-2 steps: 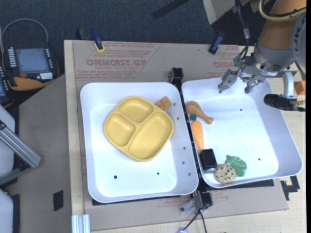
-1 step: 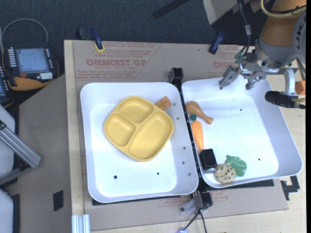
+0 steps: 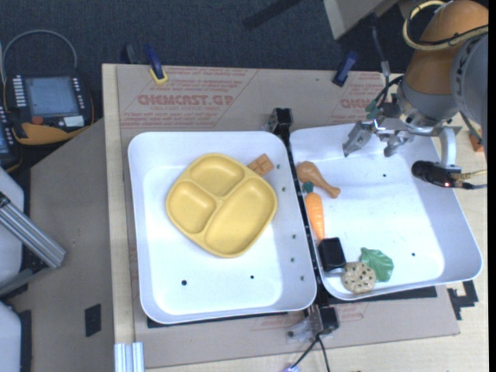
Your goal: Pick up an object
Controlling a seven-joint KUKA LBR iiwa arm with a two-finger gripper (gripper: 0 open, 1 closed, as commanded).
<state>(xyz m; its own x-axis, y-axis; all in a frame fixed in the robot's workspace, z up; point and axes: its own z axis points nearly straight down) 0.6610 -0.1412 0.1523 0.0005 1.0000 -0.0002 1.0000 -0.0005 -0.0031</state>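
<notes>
Evidently empty, the gripper [image 3: 374,139] hangs with fingers spread over the right bin's [image 3: 434,231] bare far corner, well apart from the chicken drumstick [image 3: 317,177] and carrot [image 3: 314,215] by the divider, so a straight descent would likely close on nothing.

From my remote station I looked down on the bench [image 3: 116,208], a pale wooden top with a sheet of brown cardboard [image 3: 232,99] printed in red lettering laid across its far part. Two shallow white bins sat directly on it, side by side and touching along their inner edges. The left bin [image 3: 155,285] was the larger in view; the right bin [image 3: 449,239] sat just beside it, angled slightly. A blue and yellow clamp [image 3: 156,67] gripped the cardboard's far edge on the left, and another blue clamp [image 3: 345,68] gripped it further right.
</notes>
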